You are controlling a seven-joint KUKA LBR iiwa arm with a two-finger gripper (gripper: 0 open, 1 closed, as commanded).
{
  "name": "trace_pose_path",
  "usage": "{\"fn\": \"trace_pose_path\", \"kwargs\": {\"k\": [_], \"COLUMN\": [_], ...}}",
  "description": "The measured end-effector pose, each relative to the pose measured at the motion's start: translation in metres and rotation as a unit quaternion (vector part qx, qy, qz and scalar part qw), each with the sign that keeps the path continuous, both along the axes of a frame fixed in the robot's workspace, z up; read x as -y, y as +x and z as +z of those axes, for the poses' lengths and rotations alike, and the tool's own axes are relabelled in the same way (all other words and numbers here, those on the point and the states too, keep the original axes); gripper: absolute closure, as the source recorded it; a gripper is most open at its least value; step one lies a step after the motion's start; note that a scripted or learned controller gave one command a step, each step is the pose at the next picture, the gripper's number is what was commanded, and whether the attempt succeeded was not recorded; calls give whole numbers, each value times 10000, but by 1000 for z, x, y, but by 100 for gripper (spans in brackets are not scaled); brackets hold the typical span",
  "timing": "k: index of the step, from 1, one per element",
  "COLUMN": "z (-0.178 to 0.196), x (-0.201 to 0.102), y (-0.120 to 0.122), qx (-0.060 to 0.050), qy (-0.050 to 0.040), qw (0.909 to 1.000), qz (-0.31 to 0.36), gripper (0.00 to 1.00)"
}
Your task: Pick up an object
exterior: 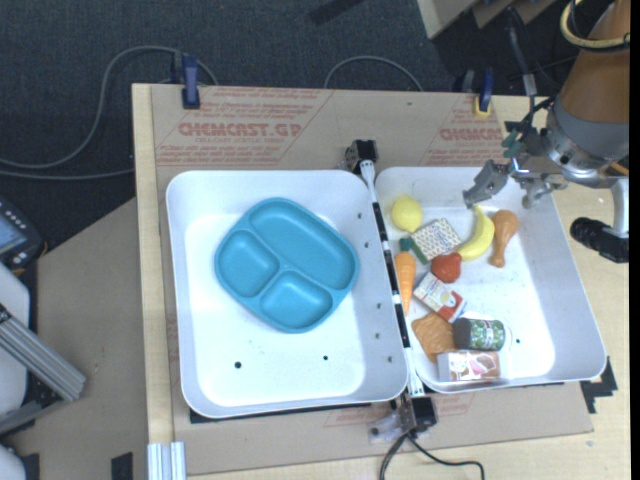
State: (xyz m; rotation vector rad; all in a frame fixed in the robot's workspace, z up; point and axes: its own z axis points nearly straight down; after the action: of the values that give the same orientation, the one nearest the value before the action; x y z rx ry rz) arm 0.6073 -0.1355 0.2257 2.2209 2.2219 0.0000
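Right bin of toy food, blue plate in left bin

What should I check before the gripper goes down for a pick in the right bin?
1. Gripper above the right bin: ok, near its far edge.
2. Nothing between the fingers: ok, none visible.
3. Fingers spread for a grasp: ok, they look apart.
4. Target below: ok, banana and drumstick lie closest.
5. Target standing free: not ok, banana touches the drumstick.
6. Height above the toys: cannot tell.
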Motion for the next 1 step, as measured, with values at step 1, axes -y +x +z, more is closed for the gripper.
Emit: {"fn": "trace_pose_path", "kwargs": {"k": [1], "z": [-117], "x": [45], "y": [12], "qx": [-41], "qy": [6], "qw": [10000], "qz": [-20], "gripper": [0]}}
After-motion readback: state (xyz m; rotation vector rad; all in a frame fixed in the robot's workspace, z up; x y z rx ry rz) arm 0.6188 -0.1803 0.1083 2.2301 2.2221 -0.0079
